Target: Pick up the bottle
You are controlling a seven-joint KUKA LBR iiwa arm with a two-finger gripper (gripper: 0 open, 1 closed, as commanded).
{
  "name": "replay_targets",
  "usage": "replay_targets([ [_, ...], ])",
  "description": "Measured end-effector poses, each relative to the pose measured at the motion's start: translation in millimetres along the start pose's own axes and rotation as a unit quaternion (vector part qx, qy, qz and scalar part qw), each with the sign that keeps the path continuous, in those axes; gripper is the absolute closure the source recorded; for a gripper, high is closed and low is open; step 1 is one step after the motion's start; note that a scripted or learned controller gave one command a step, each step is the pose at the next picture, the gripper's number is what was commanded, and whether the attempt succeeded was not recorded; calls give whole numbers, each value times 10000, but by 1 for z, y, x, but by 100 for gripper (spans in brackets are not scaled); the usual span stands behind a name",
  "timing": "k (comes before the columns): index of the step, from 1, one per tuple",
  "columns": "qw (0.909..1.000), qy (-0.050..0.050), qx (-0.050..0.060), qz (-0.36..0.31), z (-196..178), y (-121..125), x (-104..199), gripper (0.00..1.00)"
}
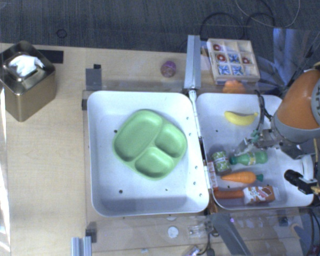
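Note:
A green bottle (249, 158) lies on its side in the right bin (293, 196), cap end toward the left. My gripper (257, 141) hangs just above and slightly behind it, reaching in from the right under the orange band of the arm (301, 108). I cannot tell whether it touches the bottle. A second bottle with a brown and white label (254, 194) lies along the bin's front wall.
In the right bin there are also a banana (240, 118), a small green can (220, 161) and a carrot (239, 178). The left bin (104, 196) holds a green divided plate (150, 143). A tissue box (24, 79) and a tic-tac-toe board (232, 60) sit outside the bins.

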State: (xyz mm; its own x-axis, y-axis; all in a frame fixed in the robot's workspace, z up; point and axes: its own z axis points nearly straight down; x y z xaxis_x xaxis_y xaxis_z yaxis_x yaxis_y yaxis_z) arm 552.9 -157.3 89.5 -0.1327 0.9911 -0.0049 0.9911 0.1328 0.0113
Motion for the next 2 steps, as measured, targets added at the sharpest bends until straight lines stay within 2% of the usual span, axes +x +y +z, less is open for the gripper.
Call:
replay_targets([
  [1, 9913, -5, -17, -1318, -1, -28, -16, 0],
  [2, 9912, -40, -79, -1321, -15, -23, -17, 100],
])
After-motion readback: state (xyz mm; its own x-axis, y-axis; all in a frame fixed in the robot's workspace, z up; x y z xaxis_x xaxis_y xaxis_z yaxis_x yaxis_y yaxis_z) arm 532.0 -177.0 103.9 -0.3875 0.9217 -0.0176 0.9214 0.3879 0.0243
